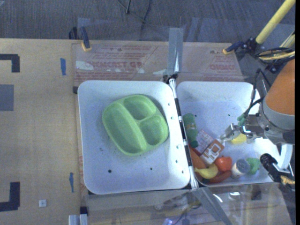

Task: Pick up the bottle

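A green bottle (pixel 190 124) lies along the left wall of the right bin (pixel 211 95). A small pale bottle with a grey cap (pixel 240 167) lies near that bin's front right corner, beside a green item (pixel 253 165). My gripper (pixel 230 133) hangs low over the middle right of the right bin, to the right of the green bottle and above the pale one. A yellow item (pixel 239 139) lies just beneath it. I see nothing held in the gripper.
The left bin (pixel 93 163) holds a green divided plate (pixel 135 123). In the right bin's front lie two small cartons (pixel 210 146), a carrot (pixel 197 159), a banana (pixel 209 172) and a red tomato (pixel 223 163). Cables and a yellow pole (pixel 276 18) stand at the right.
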You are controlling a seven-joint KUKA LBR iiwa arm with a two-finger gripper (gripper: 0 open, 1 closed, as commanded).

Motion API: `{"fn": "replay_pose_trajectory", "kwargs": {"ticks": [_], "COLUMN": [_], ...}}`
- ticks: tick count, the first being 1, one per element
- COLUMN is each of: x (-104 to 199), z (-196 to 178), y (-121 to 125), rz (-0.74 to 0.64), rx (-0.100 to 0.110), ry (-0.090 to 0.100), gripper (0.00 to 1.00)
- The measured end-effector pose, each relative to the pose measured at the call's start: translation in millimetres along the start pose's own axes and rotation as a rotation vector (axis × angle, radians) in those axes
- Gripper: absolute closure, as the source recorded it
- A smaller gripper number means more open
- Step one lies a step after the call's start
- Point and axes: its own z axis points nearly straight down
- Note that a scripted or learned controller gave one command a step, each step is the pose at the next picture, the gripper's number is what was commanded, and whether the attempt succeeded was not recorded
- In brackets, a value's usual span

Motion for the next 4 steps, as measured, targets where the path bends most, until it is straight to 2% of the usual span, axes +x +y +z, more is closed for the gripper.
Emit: {"fn": "replay_pose_trajectory", "kwargs": {"ticks": [1,2,3,4], "x": [-78.1,-89.6,-97.4,-90.6], "z": [76.3,98.9,89.4,89.7], "y": [-6.8,-1.2,0.0,1.3], "rz": [-0.089,0.006,0.012,0.003], "rx": [-0.001,-0.004,-0.016,-0.012], "ry": [0.000,0.015,-0.006,0.005], "gripper": [0.00,0.00,1.00,0.00]}}
